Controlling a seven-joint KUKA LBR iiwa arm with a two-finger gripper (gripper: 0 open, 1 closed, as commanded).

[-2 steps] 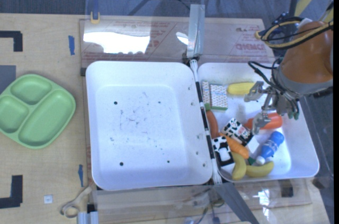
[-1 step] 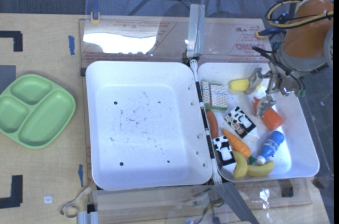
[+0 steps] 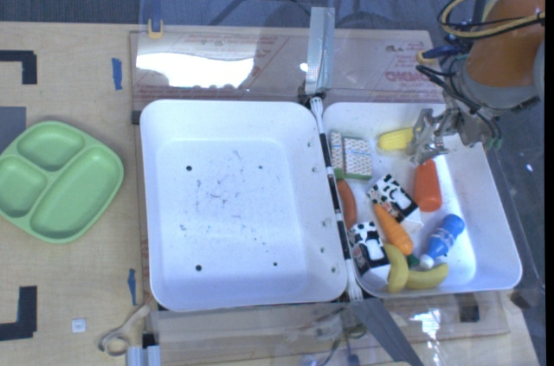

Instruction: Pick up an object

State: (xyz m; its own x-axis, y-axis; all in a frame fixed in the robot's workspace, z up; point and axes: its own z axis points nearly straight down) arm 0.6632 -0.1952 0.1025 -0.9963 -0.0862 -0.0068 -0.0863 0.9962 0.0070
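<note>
The right bin (image 3: 498,256) holds several toys. A yellow piece (image 3: 395,139) lies near its back, a red-orange pepper-like toy (image 3: 427,185) sits right of centre, and a black-and-white block (image 3: 394,196) is beside it. An orange carrot (image 3: 391,226), a yellow banana (image 3: 397,269), a blue bottle (image 3: 442,236), a second black-and-white block (image 3: 368,245), a brown sausage (image 3: 347,200) and a patterned packet (image 3: 356,155) lie further forward and left. My gripper (image 3: 429,140) hangs over the bin's back, just right of the yellow piece and above the red-orange toy. Nothing shows between its fingers.
The left bin (image 3: 173,139) stands beside the right one, with a metal divider post (image 3: 319,53) at the back between them. A green sectioned plate (image 3: 57,179) rests on the bench at far left. Clear panels rise behind both bins. Cables loop around the orange wrist band (image 3: 506,35).
</note>
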